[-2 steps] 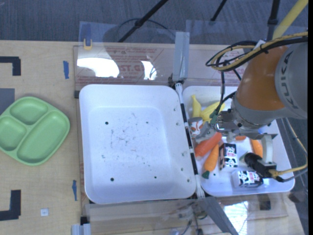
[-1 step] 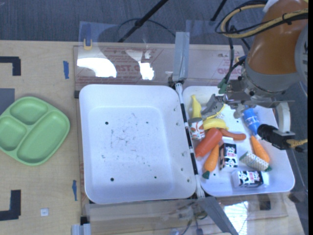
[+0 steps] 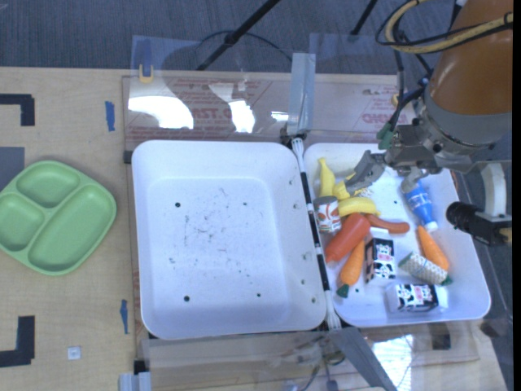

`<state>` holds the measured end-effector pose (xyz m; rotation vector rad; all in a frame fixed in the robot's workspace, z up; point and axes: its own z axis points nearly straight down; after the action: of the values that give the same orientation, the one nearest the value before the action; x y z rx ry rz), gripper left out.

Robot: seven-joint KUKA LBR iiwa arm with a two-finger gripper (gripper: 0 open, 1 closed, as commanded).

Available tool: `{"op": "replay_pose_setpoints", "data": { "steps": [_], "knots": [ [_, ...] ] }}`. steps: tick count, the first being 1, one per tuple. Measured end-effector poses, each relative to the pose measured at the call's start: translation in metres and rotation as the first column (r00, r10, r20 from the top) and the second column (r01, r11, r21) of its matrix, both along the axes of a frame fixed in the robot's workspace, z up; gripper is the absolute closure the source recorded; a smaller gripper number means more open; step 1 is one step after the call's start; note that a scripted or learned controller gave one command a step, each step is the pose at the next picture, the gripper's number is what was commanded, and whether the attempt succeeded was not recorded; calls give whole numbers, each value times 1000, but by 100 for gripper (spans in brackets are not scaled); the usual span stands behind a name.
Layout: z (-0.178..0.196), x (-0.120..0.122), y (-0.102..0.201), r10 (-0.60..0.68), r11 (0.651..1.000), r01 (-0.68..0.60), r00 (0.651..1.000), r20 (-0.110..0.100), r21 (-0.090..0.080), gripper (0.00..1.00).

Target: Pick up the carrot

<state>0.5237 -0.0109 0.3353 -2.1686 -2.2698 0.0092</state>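
Note:
The right bin (image 3: 476, 296) holds several orange pieces. A small carrot (image 3: 353, 263) with a green tip lies near the bin's left wall, pointing toward the front. A thicker orange-red piece (image 3: 348, 233) lies just above it. Another carrot (image 3: 433, 248) rests toward the right side. My gripper (image 3: 364, 173) hangs over the back left part of this bin, above the yellow bananas (image 3: 356, 205), a little behind the carrots.
A blue bottle (image 3: 419, 204), a small can (image 3: 327, 215) and two black-and-white cartons (image 3: 380, 259) (image 3: 416, 297) crowd the right bin. The left bin (image 3: 220, 235) lies beside it. A green divided plate (image 3: 53, 216) sits at the far left of the bench.

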Motion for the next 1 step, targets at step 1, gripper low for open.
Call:
{"op": "replay_pose_setpoints", "data": {
  "steps": [1],
  "knots": [
    [-39, -44, -26, 150, 989, -150, 989, -4, 4, 0]
  ]
}}
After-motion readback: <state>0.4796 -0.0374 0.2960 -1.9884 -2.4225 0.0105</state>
